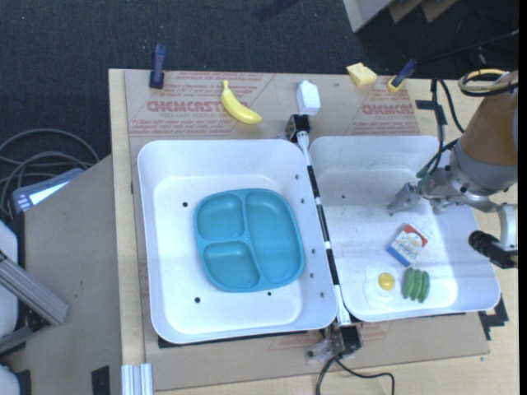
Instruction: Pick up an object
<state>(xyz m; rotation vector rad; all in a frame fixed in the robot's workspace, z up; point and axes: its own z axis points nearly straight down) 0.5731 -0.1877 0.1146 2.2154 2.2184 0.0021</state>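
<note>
Three small things lie in the right bin (362, 163): a small blue, white and red carton (407, 243), a toy fried egg (380, 284) and green pea pods (416, 285), all near the front right corner. My gripper (417, 206) hangs over the right bin's middle, just behind the carton and apart from it. Its fingers stand spread, and nothing is between them. The grey arm with its orange band (492, 134) comes in from the right edge.
The left bin (165, 179) holds a blue divided plate (247, 239). On the bench behind the bins lie a toy banana (239, 105), a white block (308, 97) and a yellow cheese wedge (361, 74). Blue clamps (156, 64) sit at the back edge.
</note>
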